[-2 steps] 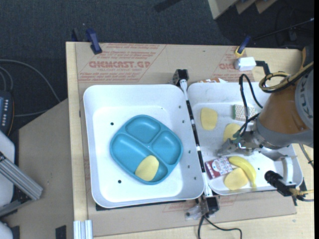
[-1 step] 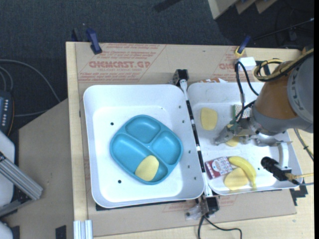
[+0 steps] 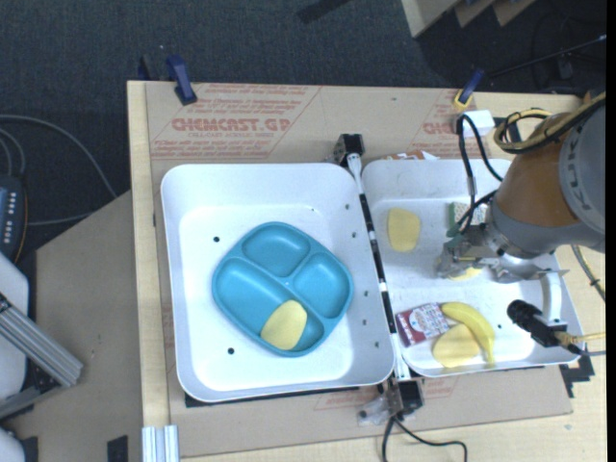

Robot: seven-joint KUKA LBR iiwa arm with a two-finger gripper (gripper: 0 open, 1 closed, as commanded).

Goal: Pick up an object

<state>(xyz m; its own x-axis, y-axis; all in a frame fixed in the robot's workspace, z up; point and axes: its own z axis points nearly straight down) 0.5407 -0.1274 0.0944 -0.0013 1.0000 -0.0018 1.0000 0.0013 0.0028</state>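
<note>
In the right bin [image 3: 423,176] my gripper [image 3: 464,260] is low over the floor, near the middle. A small yellow bit [image 3: 470,273] shows just under it. A pale yellow chip-like piece [image 3: 403,229] lies to its left. Toward the front lie a banana [image 3: 474,323], a red and white packet [image 3: 418,323] and another pale yellow piece [image 3: 454,350]. The arm's grey and orange wrist [image 3: 539,195] hides the bin's right part.
The left bin [image 3: 192,195] holds a blue divided plate [image 3: 279,282] with a pale yellow piece [image 3: 285,325] in its front compartment. A black divider [image 3: 371,248] runs between the bins. Cables [image 3: 481,152] hang over the right bin's back.
</note>
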